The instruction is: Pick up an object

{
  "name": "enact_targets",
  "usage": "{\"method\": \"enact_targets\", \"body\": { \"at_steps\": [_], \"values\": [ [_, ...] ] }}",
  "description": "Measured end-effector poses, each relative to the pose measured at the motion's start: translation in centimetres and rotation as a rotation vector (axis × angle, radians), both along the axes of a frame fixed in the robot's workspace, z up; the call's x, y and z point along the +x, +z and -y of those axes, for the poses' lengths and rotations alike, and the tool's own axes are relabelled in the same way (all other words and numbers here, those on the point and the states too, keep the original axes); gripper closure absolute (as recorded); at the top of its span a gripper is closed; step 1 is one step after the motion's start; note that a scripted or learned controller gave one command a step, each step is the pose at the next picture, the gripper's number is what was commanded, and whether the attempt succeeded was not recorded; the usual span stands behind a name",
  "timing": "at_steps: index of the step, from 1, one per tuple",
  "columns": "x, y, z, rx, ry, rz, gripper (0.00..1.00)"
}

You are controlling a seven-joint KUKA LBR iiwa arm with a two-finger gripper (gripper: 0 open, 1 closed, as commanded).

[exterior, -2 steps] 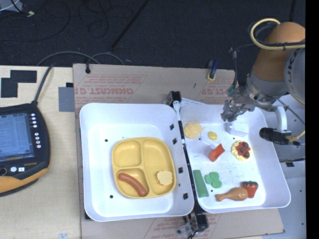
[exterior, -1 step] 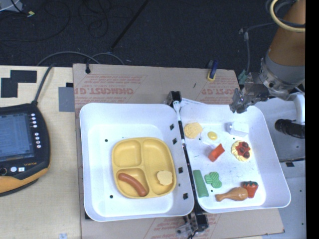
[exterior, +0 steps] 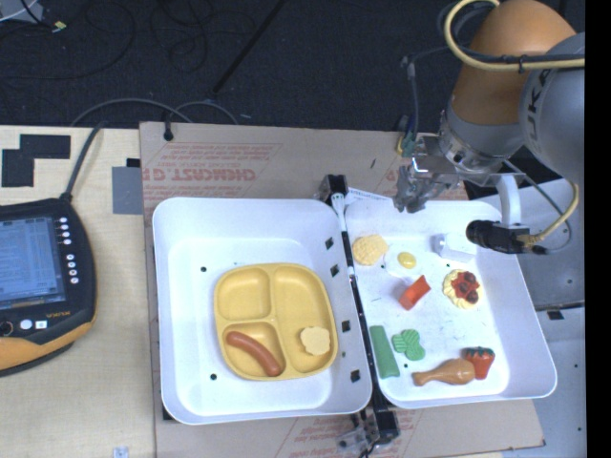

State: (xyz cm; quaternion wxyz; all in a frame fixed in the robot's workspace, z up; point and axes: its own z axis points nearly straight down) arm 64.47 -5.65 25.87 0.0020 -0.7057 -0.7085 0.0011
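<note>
The right bin (exterior: pixel 535 351) holds several toy foods: a round tan biscuit (exterior: pixel 369 249), a small yellow piece (exterior: pixel 407 260), an orange-red wedge (exterior: pixel 414 292), a red-and-yellow disc (exterior: pixel 462 289), a green bar (exterior: pixel 383 350), a green leafy piece (exterior: pixel 410 343), a drumstick (exterior: pixel 444 374), a red pepper (exterior: pixel 481 361) and a small pale block (exterior: pixel 449 246). My gripper (exterior: pixel 414 198) hangs over the far edge of this bin, up and right of the biscuit, touching none of the foods. Nothing is visibly held.
The left bin (exterior: pixel 181 256) carries a yellow divided plate (exterior: pixel 272 303) with a sausage (exterior: pixel 254 351) and a pale biscuit (exterior: pixel 314 340). A black divider (exterior: pixel 346 284) runs between the bins. A teach pendant (exterior: pixel 38 275) lies at the far left. The arm's black fitting (exterior: pixel 496 235) overhangs the right bin's far right.
</note>
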Motion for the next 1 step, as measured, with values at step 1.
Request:
{"method": "enact_targets", "body": {
  "at_steps": [1],
  "values": [
    [-0.69, -7.21, 0.85, -0.001, -0.004, -0.006, 1.00]
  ]
}}
